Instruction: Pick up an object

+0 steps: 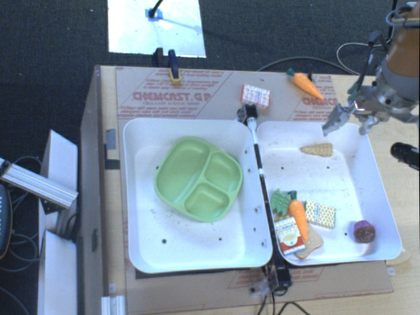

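Observation:
My gripper (348,122) hangs over the far right corner of the right bin (380,195), its two fingers spread open with nothing between them. A tan wedge-shaped piece (317,150) lies just below and left of the fingers on the bin floor. Near the bin's front lie a toy carrot with green leaves (296,215), a red and white packet (287,233), a patterned cracker (320,213), a tan slice (312,243) and a dark purple ball (364,231).
The left bin (144,241) holds a green divided plate (199,178). Outside the bins, on the board behind, lie another carrot (306,84) and a small red and white box (255,96). A clamp (173,67) sits at the back edge.

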You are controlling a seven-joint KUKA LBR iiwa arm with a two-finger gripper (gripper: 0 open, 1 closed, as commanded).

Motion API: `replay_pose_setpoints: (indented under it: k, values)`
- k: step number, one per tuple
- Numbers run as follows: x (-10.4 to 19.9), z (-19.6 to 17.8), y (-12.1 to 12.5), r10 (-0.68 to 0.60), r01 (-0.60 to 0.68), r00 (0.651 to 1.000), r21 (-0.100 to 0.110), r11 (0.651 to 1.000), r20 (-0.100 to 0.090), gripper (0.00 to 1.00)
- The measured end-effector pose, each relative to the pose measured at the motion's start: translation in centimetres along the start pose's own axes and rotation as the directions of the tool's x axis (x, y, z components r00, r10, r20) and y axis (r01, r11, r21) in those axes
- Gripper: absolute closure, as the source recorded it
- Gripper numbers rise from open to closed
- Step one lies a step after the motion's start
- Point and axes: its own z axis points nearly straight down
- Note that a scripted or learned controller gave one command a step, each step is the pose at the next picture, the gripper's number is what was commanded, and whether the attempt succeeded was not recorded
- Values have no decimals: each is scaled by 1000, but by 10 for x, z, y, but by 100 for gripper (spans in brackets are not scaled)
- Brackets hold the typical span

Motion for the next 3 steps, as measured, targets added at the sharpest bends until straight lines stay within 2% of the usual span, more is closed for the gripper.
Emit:
replay_pose_setpoints:
  k: [1,2,3]
  values:
    - [-4,163,40,-1,1,1000,5,1000,-2,0]
    - [-21,182,56,0,0,1000,-9,1000,1,0]
    - [50,182,56,-2,2,1000,-14,1000,3,0]
